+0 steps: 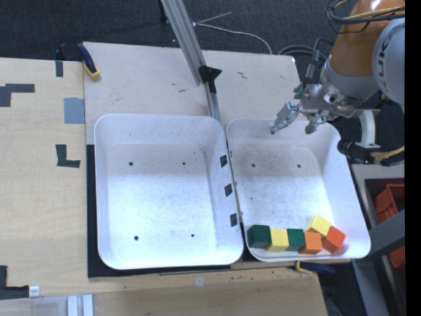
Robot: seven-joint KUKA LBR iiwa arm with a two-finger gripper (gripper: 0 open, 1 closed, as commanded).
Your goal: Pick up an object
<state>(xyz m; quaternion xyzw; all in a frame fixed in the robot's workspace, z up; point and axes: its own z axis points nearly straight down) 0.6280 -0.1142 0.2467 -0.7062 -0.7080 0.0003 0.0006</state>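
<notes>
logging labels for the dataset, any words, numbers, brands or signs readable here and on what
None can be read. The blocks in the right bin, the left bin, the bench with its grey tape marks, and the arm show no legible text.

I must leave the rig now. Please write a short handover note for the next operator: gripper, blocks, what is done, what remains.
Gripper: the two-finger gripper is open, holding nothing, above the far rim of the right white bin.
Objects: small coloured blocks sit along that bin's near edge: dark green, yellow, green, orange, yellow, orange-red.
Done: nothing picked.
Left: descend on a block, grasp, lift.
</notes>
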